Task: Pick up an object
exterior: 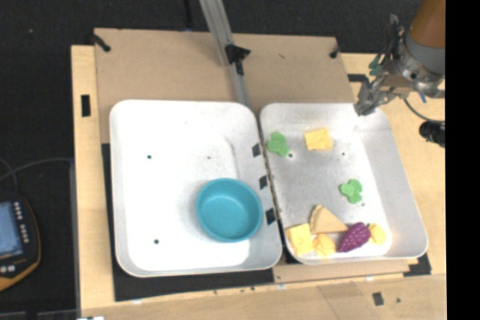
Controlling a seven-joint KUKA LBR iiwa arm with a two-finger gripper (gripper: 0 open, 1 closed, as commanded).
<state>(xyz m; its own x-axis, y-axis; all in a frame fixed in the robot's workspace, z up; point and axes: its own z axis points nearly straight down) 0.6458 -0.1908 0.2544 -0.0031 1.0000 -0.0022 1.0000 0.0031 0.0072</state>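
Note:
My gripper (365, 106) hangs over the far right corner of the right bin (390, 161), with nothing visible between its fingers. In that bin lie a yellow block (318, 139), a green piece (278, 145) near the left wall, and another green piece (350, 190) further forward. At the bin's front sit a tan wedge (325, 219), a purple grape bunch (354, 237) and yellow pieces (301, 238). A blue bowl (228, 209) stands in the left bin (150, 139).
A grey metal pole (214, 11) slants up from between the bins at the back. Black clips (264, 180) line the seam between the bins. A handheld controller (13, 232) lies off the bench at the left.

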